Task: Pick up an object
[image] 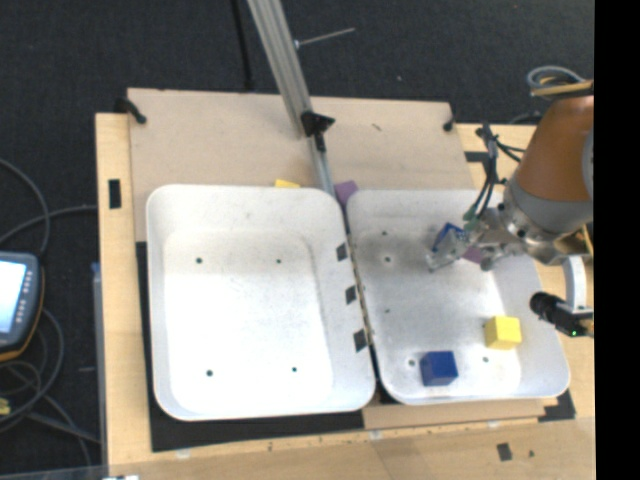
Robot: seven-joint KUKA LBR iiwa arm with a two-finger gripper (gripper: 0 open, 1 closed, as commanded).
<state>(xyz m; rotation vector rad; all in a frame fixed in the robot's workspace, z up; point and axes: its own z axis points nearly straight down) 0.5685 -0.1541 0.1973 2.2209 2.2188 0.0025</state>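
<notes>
- since the task leaves the choice open, the right bin offers a yellow block near its right edge and a blue block by its front edge.
- the gripper hangs over the bin's middle, well apart from both; whether its tips are spread or together i cannot tell, as it looks blurred.
- best to centre above one block, square to its faces, before descending.

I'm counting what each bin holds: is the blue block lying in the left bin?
No, the blue block lies in the right bin, near its front edge, beside the yellow block.
</notes>
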